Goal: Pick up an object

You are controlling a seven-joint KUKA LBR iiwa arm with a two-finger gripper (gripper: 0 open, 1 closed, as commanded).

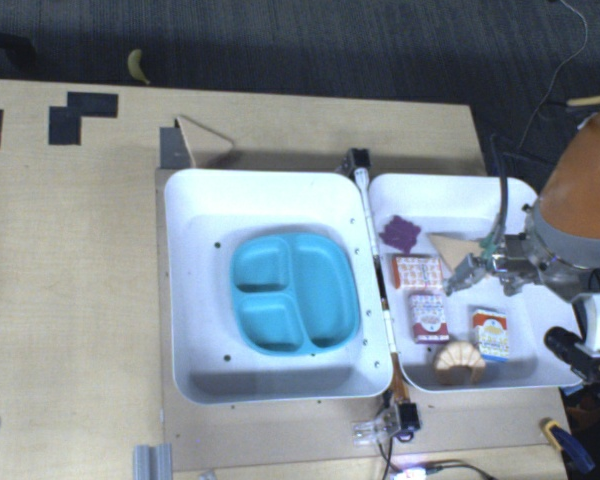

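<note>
Can't tell the claw [477, 268] state, so I'd drop it straight on the small box [490, 332] at its 5 o'clock.

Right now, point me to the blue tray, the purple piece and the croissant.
blue tray [332, 280]: camera view, floor of its large right compartment, left bin.
purple piece [401, 233]: camera view, centre of its top face, right bin.
croissant [461, 360]: camera view, middle of its ridged back, right bin's near edge.
</note>
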